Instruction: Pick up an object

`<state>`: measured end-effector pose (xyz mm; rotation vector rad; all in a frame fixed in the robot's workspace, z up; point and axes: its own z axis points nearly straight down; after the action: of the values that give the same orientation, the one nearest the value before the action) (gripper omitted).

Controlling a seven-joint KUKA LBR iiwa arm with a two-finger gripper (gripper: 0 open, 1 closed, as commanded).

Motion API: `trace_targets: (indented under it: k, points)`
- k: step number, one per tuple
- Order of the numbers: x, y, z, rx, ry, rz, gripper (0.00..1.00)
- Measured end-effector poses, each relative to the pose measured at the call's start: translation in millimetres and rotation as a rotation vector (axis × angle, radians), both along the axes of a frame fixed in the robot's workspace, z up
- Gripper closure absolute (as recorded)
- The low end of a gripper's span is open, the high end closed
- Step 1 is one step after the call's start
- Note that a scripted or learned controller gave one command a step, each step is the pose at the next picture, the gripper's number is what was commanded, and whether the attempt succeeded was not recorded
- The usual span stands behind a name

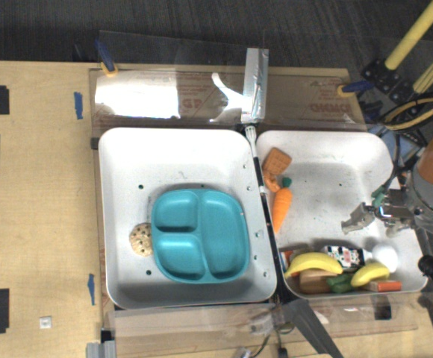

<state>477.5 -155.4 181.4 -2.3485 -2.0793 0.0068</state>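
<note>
We look down on a wooden bench [30, 200] bearing two shallow white bins, with dark carpet at the far edge. The right bin [328, 155] holds the candidates for picking. A white egg-like ball [385, 257] lies just nearer than the gripper [367, 216], and we judge it the likeliest target. Around it, along the bin's near wall, crowd two bananas [313, 262], a small printed bottle [345, 256], something green and a brown block we cannot name. Farther left, an orange carrot [281, 206] lies against the dividing wall, with a tan cracker-like piece [276, 159] beyond it.

The gripper reaches in from the right, low over the bare floor of the right bin, its fingers parted a little and holding nothing that we can see. The ball sits to its near right, close by but not between the fingers; the carrot is well apart to the left.

The risks, as we judge them: the ball may roll off the fingertips when they close, and the crowding by the near wall could make them catch a banana or the bottle instead.

The left bin [172, 144] holds a teal divided tray [200, 233] with a speckled cookie [141, 239] touching its left edge.
</note>
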Motion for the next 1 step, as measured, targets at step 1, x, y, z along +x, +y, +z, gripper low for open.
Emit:
trace_targets:
  k: [1]
  points:
    - [49.8,23.1,-13.6,0.0,-0.006,0.049,0.0]
